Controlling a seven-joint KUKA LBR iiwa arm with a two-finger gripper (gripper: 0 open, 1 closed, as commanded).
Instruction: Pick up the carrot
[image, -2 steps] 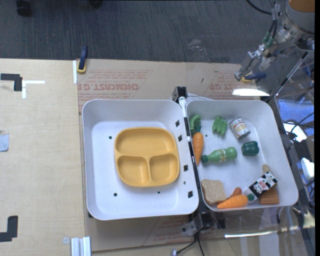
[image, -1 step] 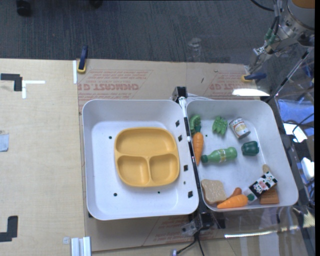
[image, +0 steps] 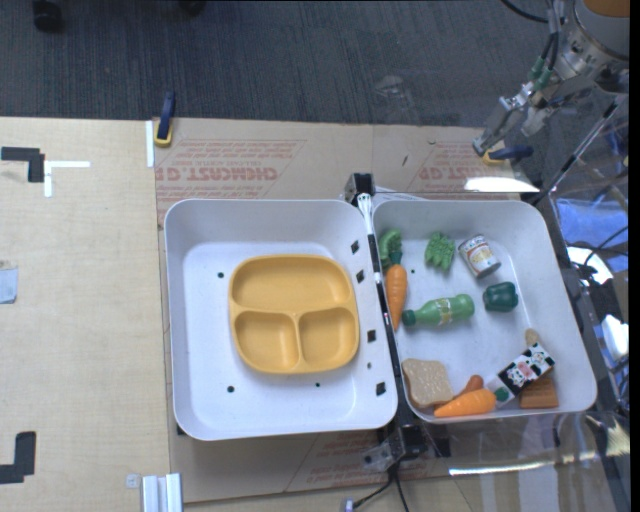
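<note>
— Two orange pieces in the right bin (image: 560, 300) could pass for the target. Which one?

— The carrot (image: 396, 287) with the green top. It lies lengthwise against the bin's left wall, tip toward the camera, just beside the green bottle (image: 440, 312). The second orange piece (image: 467, 403) sits at the near edge, touching the bread slice (image: 428, 381) and close to the milk carton (image: 527, 370).

— Where do the jaws stand?

— High at the far right, beyond the bin's back corner and well apart from both pieces, under the arm (image: 600, 30). They are too small and blurred there; I cannot tell how far open they are. Nothing orange shows at them.

— So how should the reach go?

— I'd say come down over the thick upper half of the carrot, jaws opened wide and set across its width. The wall is the trouble: one jaw has to slip between carrot and wall, and the gap looks slight. Aiming a touch toward the bottle side risks nudging the bottle, so descend straight and close slowly.
</note>
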